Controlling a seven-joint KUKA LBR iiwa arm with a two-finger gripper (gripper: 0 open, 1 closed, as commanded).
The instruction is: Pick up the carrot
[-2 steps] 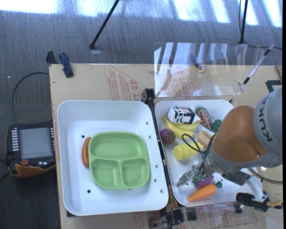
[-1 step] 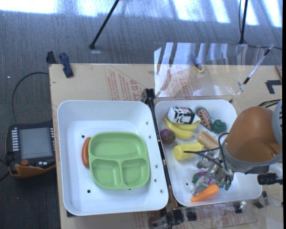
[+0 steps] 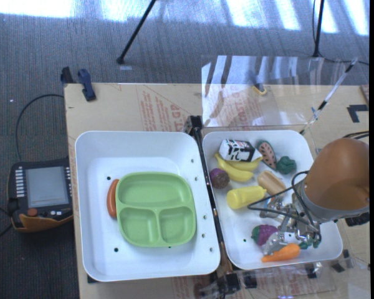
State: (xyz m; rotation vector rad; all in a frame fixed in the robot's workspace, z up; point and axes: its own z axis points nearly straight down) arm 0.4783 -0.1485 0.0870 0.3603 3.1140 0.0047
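- A black handheld control pendant (image 3: 40,195) with a grey screen lies on the dark floor, left of the bench.
- The left shallow white bin (image 3: 93,167) holds a light green plastic tray (image 3: 156,209) with three compartments.
- A reddish-orange toy sausage (image 3: 112,199) lies just beside the tray's left edge, touching or nearly so.
- The right shallow white bin (image 3: 299,143) holds the toy food: a small black-and-white milk carton (image 3: 236,149), a yellow toy banana (image 3: 232,168) just below it, a dark purple round toy (image 3: 219,178), a yellow pear-like piece (image 3: 244,197), a tan bread-like roll (image 3: 271,182), a watermelon slice (image 3: 268,153) and a dark green leafy piece (image 3: 286,164).
- A purple grape bunch (image 3: 262,233) lies near the front of that bin.
- The small orange toy carrot (image 3: 283,253) lies on its side by the right bin's front rim, just right of the grapes.
- The metal two-finger gripper (image 3: 294,232) is directly above the carrot; wires clutter it, and I cannot tell how it is set or whether it grips anything.
- The arm's orange band (image 3: 336,173) bulks over the bin's right side.
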